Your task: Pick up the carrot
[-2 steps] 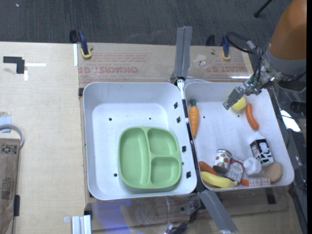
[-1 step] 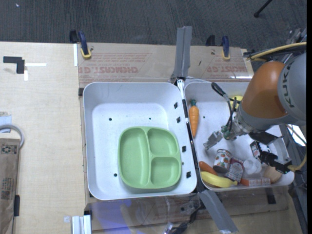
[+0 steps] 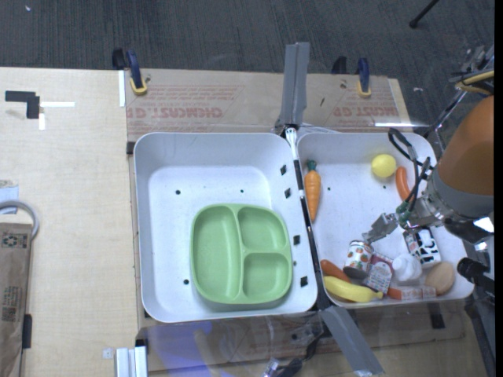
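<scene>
The carrot [image 3: 313, 192] is orange with a green top and lies lengthwise against the left wall of the right bin [image 3: 346, 151], its tip pointing toward the front. My gripper [image 3: 385, 226] hangs over the middle of the right bin, well to the right of the carrot and slightly nearer the front. It is just above a small jar [image 3: 358, 256] and does not touch the carrot. Nothing shows in its grasp.
The right bin also holds a lemon [image 3: 383, 166], a slim orange-red vegetable [image 3: 403, 184], a banana [image 3: 351, 290], a black-and-white item [image 3: 425, 247], a tan egg-like object [image 3: 440, 277] and small packets. A green divided plate [image 3: 240, 254] lies in the left bin [image 3: 157, 210].
</scene>
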